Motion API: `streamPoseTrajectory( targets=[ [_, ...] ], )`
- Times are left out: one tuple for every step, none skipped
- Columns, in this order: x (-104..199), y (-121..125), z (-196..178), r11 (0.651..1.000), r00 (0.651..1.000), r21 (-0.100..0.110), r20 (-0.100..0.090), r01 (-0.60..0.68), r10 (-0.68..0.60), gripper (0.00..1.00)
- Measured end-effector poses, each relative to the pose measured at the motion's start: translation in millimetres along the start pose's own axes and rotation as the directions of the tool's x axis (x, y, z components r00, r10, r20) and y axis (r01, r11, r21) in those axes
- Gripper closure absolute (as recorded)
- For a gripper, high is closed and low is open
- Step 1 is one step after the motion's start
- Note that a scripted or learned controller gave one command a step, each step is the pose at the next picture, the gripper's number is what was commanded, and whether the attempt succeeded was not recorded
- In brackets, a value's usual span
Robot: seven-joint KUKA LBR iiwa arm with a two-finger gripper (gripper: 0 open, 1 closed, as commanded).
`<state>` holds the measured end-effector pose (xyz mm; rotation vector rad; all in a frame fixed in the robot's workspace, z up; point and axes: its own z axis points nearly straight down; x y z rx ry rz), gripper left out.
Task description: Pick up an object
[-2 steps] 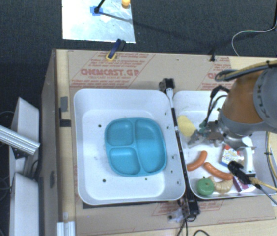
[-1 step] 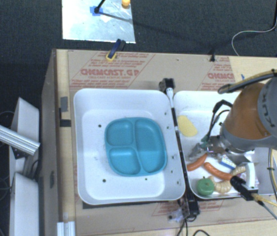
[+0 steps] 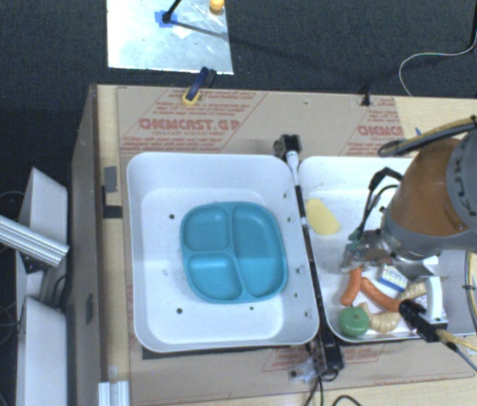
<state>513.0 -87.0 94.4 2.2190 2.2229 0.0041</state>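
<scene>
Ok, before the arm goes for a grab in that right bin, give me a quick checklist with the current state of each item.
1. Gripper over the right bin: ok.
2. Targets within reach: ok, orange carrot pieces, a green round piece and a beige piece lie just below it.
3. Object between the fingers: cannot tell, wrist hides them.
4. Yellow piece apart from the cluster: ok.
5. Cluster spacing: not ok, items touch.
6. Blue divided plate in the left bin, out of the way: ok.

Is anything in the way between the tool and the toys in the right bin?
Nothing visible blocks it. The tool hangs in the right bin, just above the orange carrot, with the yellow piece off to one side and the green disc nearer the front.
</scene>
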Motion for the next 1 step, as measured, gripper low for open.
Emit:
streamPoseTrajectory(
  targets=[
    [72.9,52.1,-90.4,1.0,1.0,-0.001,0.0,0.002,-0.002,1.0]
  ],
)
